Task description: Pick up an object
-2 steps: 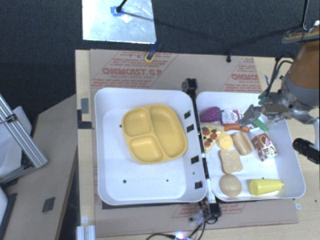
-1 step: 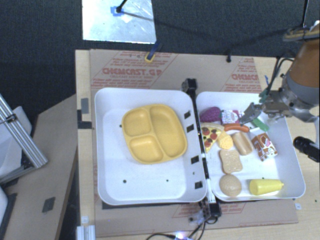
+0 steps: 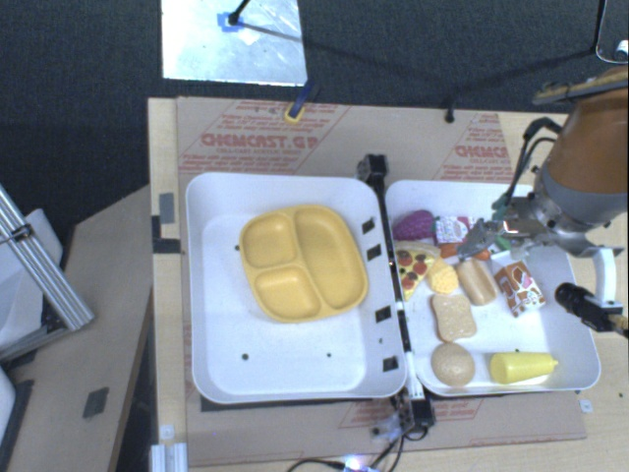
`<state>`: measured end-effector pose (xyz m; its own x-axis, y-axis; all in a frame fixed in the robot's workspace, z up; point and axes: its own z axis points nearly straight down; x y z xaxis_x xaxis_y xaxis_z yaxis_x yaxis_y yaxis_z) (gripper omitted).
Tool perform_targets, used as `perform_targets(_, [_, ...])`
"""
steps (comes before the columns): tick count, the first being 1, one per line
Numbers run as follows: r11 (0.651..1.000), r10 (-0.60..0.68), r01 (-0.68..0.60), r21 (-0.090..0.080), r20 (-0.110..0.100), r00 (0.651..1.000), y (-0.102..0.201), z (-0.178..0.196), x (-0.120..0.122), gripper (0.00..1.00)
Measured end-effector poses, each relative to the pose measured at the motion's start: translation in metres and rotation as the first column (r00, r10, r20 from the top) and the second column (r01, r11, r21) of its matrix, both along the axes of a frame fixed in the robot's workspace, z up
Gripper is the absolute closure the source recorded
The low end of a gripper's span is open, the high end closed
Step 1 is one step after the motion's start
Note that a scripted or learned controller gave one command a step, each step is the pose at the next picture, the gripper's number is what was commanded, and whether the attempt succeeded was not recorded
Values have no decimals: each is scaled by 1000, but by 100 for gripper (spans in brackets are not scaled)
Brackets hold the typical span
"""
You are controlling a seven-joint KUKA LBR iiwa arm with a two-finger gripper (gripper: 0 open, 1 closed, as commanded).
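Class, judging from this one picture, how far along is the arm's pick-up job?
Done: the gripper has reached the right white bin. In hand: it hangs by the tan hot-dog bun and small red-and-white packet; no grasp shows. Left: gripping and lifting one toy.

A robotics lab test bench. Two white bins (image 3: 211, 362) sit on a printed cardboard sheet (image 3: 257, 138) atop a plywood bench (image 3: 162, 165), with aluminium framing (image 3: 34, 264), loose cables (image 3: 511, 72) and dark carpet (image 3: 79, 67) around it

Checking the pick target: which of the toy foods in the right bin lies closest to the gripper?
The hot-dog bun, tan and oblong, lies just below the gripper; the yellow bottle and round bread lie at the bin's near edge.
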<state>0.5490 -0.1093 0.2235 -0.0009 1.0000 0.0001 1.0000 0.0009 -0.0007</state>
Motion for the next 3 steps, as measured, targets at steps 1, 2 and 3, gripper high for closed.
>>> perform_targets(1, [1000, 0, 0, 1, -3, 1000, -2, -62, 4, 0])
perform_targets(2, [1000, 0, 0, 1, -3, 1000, -5, -122, -2, 0])
perform_targets(3, [1000, 0, 0, -4, 10, 1000, -6, -135, 1, 0])
